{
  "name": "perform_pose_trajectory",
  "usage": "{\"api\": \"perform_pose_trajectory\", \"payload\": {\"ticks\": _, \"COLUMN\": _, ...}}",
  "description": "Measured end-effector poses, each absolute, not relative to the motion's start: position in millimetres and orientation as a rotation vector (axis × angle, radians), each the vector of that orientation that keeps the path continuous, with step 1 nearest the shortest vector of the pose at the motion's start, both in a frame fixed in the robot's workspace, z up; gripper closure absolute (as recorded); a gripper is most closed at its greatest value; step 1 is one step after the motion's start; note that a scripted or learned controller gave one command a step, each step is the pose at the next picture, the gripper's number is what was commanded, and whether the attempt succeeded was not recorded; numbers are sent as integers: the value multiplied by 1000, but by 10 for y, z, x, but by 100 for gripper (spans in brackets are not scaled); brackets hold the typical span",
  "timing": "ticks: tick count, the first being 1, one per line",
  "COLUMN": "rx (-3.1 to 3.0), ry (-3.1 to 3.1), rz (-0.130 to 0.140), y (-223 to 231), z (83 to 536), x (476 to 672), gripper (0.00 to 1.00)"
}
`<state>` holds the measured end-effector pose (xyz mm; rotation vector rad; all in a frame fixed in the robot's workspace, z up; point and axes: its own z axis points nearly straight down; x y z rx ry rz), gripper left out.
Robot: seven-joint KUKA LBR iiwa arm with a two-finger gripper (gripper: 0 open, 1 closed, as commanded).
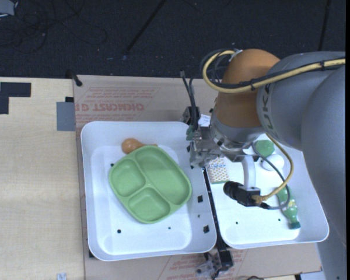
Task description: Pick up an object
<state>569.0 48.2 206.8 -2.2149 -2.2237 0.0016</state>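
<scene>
The claw (196, 150) is seen low over the wall between the two white bins, but it cannot be told what its grip is doing. The green plate (150, 184) is lying flat in the left bin (99, 238), just to the claw's left. Its long way is slanted from upper left down to lower right (three dips are seen in it). An orange thing (130, 145) is tucked at its top edge.
</scene>
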Motion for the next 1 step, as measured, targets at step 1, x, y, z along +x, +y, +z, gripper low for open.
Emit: {"api": "perform_pose_trajectory", "payload": {"ticks": 1, "rx": -2214, "ry": -2225, "rz": 2, "y": 1030, "z": 2061, "x": 5751, "gripper": 100}}
